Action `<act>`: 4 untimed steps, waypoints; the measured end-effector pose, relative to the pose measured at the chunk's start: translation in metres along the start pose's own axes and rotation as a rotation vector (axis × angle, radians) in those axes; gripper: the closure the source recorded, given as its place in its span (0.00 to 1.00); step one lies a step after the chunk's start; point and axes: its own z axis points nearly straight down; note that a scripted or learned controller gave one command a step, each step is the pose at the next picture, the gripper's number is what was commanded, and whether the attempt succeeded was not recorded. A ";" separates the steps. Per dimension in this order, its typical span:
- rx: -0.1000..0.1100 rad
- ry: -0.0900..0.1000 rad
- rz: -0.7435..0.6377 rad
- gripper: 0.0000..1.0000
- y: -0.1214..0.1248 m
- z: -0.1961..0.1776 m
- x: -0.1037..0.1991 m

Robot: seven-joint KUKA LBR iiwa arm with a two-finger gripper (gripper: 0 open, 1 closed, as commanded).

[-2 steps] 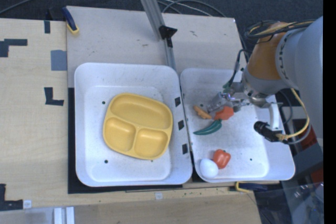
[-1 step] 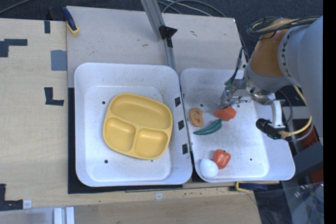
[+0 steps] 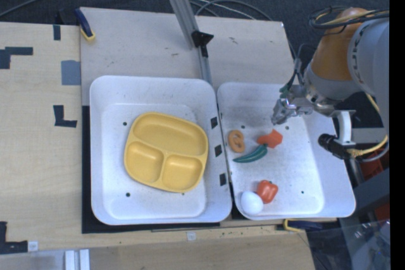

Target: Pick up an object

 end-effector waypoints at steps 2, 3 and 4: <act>-0.001 0.000 -0.001 1.00 0.000 -0.085 0.001; -0.003 -0.001 -0.001 1.00 0.001 -0.139 0.001; 0.004 0.002 -0.006 1.00 -0.003 -0.130 0.063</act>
